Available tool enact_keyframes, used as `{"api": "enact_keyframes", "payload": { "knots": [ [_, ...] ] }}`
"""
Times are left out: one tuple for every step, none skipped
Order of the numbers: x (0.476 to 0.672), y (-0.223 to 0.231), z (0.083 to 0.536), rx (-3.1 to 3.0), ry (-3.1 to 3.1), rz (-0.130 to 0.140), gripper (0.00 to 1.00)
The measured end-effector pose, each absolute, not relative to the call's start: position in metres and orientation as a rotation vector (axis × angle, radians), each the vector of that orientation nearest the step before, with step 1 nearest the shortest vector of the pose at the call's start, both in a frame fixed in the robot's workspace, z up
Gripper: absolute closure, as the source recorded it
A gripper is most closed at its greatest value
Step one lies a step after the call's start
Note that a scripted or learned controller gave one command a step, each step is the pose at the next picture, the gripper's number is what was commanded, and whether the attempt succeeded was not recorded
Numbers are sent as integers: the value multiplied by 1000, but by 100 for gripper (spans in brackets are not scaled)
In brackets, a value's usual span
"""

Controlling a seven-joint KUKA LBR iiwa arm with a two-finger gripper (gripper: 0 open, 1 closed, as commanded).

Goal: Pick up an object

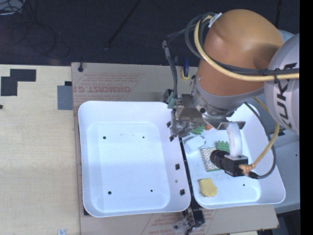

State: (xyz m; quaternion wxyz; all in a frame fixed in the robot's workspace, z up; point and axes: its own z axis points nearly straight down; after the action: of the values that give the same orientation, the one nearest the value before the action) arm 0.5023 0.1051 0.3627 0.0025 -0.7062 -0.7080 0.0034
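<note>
A: Camera view, from the left: what sits on the surface (34, 146)?
B: The left bin (93, 131), then the right bin (271, 190), touching along their inner edges.
A: And the pincer (182, 124)?
B: It hangs over that shared edge, at the right bin's upper left corner. Whether it is clenched or released, I cannot tell.
A: Where are the objects?
B: All in the right bin. A yellow block (208, 187) lies near the front edge. Above it is a speckled card (209, 159), then a green piece (223, 145) beside the arm (234, 58).
</note>
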Motion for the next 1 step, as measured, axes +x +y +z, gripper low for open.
{"api": "enact_keyframes", "payload": {
  "knots": [
    [503, 104, 372, -2213, -2220, 16, 100]
  ]
}}
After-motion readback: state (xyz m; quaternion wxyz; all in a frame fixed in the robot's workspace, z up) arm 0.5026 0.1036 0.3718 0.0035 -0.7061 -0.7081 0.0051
